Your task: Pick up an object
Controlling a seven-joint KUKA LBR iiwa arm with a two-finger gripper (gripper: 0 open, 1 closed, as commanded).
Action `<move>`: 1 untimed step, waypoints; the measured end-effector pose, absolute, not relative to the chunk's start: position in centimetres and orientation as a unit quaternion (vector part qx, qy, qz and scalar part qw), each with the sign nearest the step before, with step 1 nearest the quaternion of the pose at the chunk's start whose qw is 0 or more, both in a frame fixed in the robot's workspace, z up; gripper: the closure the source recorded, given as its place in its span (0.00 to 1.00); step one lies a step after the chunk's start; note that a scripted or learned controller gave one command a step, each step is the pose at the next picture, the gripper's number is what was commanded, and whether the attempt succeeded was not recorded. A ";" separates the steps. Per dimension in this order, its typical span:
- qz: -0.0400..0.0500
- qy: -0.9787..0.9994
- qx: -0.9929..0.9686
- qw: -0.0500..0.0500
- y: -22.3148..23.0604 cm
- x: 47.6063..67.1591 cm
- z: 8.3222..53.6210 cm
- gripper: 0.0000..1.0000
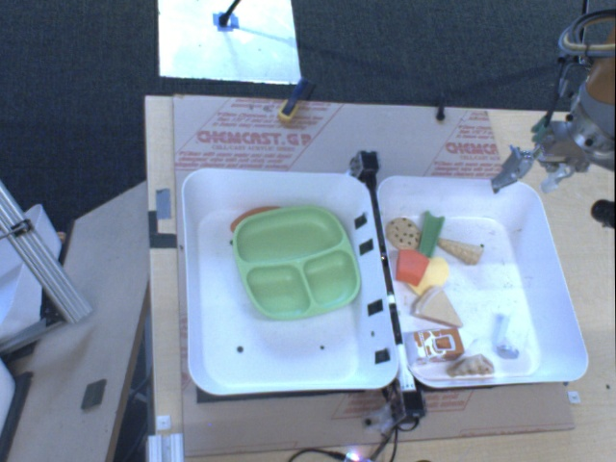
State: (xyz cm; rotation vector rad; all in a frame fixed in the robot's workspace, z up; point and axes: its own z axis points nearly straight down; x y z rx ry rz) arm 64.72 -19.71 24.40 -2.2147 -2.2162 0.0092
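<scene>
My gripper point(532, 169) hangs open at the back right corner of the right bin point(549, 258), its two fingers spread apart with nothing between them. In that bin lie a round cookie point(401, 232), a green piece point(430, 233), a tan cone-like piece point(461, 250), a red block point(412, 266) touching a yellow piece point(435, 273), a sandwich wedge point(437, 307), a small orange-and-white packet point(438, 344), a tan lump point(471, 365) and a small grey metal part point(504, 338). All of them sit well in front of and left of the gripper.
The left bin point(207, 258) holds a green divided plate point(294, 261) with an orange-brown thing point(252, 216) partly hidden under its back edge. A black hinge strip point(377, 258) runs between the bins. A yellow-and-blue clip point(293, 103) lies on the board behind.
</scene>
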 end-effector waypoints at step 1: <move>0.000 -0.708 -0.706 -0.001 -19.6 64.9 25.3 0.00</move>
